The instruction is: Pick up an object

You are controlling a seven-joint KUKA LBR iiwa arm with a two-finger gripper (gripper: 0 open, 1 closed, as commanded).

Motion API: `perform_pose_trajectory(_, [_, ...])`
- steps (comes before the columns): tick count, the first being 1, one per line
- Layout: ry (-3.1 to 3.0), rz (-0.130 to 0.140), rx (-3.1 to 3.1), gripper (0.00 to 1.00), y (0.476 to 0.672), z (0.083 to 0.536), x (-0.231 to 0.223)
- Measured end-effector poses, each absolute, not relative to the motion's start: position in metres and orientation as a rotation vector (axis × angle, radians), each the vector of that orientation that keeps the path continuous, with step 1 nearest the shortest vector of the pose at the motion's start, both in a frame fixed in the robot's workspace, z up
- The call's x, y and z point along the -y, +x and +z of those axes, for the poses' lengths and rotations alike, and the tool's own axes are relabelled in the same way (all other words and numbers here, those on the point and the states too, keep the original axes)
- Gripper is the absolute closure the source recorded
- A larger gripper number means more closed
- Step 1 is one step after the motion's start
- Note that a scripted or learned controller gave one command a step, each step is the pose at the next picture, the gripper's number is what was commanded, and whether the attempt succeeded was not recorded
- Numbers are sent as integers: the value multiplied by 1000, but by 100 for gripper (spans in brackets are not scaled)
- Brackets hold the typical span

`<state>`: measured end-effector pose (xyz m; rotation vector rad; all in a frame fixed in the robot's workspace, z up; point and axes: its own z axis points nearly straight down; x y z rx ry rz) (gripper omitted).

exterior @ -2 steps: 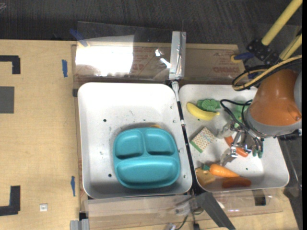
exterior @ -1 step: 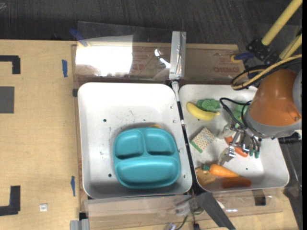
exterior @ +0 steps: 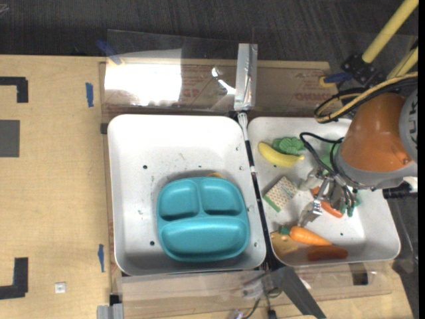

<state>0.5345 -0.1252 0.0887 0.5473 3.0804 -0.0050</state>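
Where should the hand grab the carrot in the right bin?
Probably across the carrot's thick orange middle, coming straight down. It lies flat, running left to right near the right bin's front wall, so close the fingers front to back. The hand sits just above it.

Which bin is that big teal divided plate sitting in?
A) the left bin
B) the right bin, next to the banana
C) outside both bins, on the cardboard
A: the teal divided plate lies in the left bin, while the banana and carrot are in the right bin, where the gripper is reaching.
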Motion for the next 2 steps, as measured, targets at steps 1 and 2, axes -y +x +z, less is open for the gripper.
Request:
perform_pose_trajectory(1, [544, -4, -3073, 100, 538, 97, 125])
perform_pose_trajectory(2, [258, -5, -3122, 100, 592, 89, 114])
